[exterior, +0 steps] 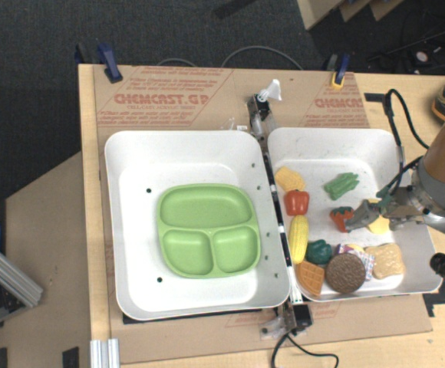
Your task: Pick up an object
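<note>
The right bin (314, 146) holds several toy foods. Among them are a green bean pod (341, 184), a red pepper (297, 202), a yellow corn cob (298, 238), a small red piece (341, 218) and a yellow piece (379, 225). A brown round cookie (346, 273), a tan cracker (388, 259), an orange waffle piece (311, 277) and a dark green item (318, 250) lie along the front. My gripper (363, 215) is low in the bin's right half, between the small red piece and the yellow piece, touching or nearly touching both. Its dark body hides part of them.
The left bin (126, 205) holds a green divided plate (207, 230). A yellow-orange toy (289, 179) lies by the divider between the bins. The grey arm (441, 182) crosses the right bin's right rim. Cables (397, 121) run behind that bin.
</note>
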Motion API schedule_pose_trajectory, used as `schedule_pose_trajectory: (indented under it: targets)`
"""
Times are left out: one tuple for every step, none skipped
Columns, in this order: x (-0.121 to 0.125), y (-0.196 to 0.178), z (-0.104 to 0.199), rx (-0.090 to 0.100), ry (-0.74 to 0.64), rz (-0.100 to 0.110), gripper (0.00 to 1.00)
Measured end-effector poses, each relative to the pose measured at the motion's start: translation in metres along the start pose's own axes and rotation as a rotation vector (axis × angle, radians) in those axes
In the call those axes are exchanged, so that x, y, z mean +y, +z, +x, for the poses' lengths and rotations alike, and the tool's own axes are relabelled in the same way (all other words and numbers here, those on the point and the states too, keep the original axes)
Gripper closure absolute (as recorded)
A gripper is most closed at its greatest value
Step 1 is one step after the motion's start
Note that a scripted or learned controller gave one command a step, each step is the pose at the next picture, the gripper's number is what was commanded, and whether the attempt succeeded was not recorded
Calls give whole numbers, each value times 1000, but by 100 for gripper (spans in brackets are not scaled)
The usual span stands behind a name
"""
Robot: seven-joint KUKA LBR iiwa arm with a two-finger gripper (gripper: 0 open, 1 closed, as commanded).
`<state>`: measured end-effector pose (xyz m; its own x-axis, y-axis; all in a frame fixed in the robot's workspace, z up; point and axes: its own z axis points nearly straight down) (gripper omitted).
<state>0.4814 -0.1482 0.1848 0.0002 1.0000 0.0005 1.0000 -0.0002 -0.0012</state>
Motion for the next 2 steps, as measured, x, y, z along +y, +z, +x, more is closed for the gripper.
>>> schedule_pose_trajectory:
  targets:
    - [48, 104, -9, -1, -1, -2, 0]
    - [48, 90, -9, -1, 1, -4, 100]
